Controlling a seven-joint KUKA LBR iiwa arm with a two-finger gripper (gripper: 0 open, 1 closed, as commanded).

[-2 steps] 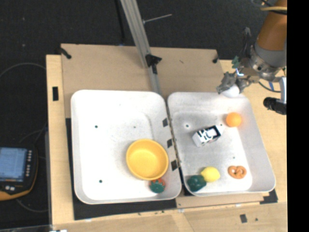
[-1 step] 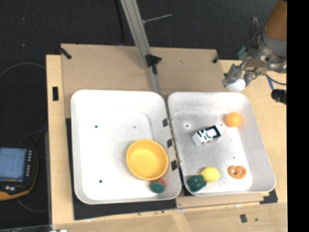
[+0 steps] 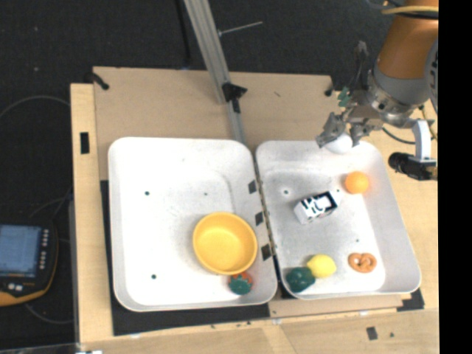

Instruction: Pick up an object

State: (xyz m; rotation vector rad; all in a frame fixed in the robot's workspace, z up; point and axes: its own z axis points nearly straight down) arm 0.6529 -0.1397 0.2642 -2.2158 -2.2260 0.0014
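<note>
A white ball [image 3: 340,144] sits pinched between the fingers of the gripper [image 3: 341,139] above the right bin's [image 3: 398,227] far edge, an orange [image 3: 356,183] nearby

yellow bowl [image 3: 225,243], orange ball [image 3: 357,183], white bins [image 3: 147,168], green toy [image 3: 299,278]

A tan counter [image 3: 169,98] carries two white bins: the left bin [image 3: 147,168] and the right bin [image 3: 383,220], touching at their inner edges. A grey metal post [image 3: 210,46] rises at the far side. A handheld control pendant [image 3: 26,260] lies left of the counter.
</note>
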